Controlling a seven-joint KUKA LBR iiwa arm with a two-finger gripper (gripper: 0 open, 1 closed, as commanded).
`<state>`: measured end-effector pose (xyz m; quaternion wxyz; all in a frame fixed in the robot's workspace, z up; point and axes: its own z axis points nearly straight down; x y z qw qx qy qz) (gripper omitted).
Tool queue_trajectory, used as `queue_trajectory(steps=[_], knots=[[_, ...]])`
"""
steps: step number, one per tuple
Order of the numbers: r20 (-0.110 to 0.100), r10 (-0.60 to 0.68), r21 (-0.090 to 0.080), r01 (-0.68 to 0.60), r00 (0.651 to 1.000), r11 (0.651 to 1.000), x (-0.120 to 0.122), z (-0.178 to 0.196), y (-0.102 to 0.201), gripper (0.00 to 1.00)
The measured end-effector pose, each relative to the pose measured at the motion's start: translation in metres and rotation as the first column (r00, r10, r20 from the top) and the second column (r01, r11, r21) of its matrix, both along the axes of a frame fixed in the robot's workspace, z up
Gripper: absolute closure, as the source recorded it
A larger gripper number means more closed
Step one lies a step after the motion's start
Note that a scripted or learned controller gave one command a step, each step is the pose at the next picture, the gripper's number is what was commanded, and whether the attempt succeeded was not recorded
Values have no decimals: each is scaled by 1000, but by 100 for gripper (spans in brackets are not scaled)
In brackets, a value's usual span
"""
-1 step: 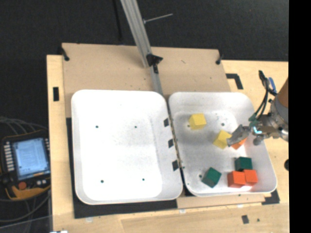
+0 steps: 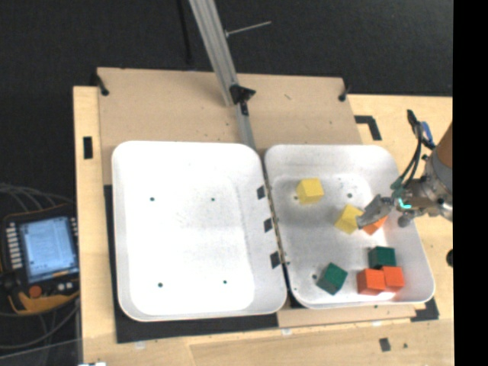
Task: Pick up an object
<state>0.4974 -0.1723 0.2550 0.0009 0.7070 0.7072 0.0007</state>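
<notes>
White plastic, matte, with rounded corners: two shallow bins sit side by side on a pale wooden bench [image 2: 305,334], joined along their inner edges by small dark clips. Left bin [image 2: 191,227] has a faint grey scuffing over its floor and four small dark dots. Right bin [image 2: 320,166] looks speckled and worn.

Blocks lie in the right bin, all small, hard-edged cubes with flat matte faces. Yellow block [image 2: 309,191] lies alone toward the far left part of the floor. Second yellow block [image 2: 348,219] sits near the middle, just beside the gripper. Green block [image 2: 332,277] is tilted near the front wall. Darker green block [image 2: 381,257] touches the far side of an orange block [image 2: 380,279] at the front right corner.

Gripper [image 2: 374,216] reaches in from the right over the bin's right half, grey metal with dark cables trailing behind. An orange piece [image 2: 374,223] shows at its tip, touching the second yellow block; cannot tell whether the fingers grip it or merely cover it, nor how wide they stand.

A grey metal pole [image 2: 217,44] slants up from between the bins. A handheld screen unit [image 2: 42,250] rests off the bench at left.
</notes>
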Motion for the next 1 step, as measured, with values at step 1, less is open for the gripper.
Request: queue_trajectory(steps=[1], knots=[[-7, -1, 0, 1, 1000, 1000, -5, -62, 3, 0]])
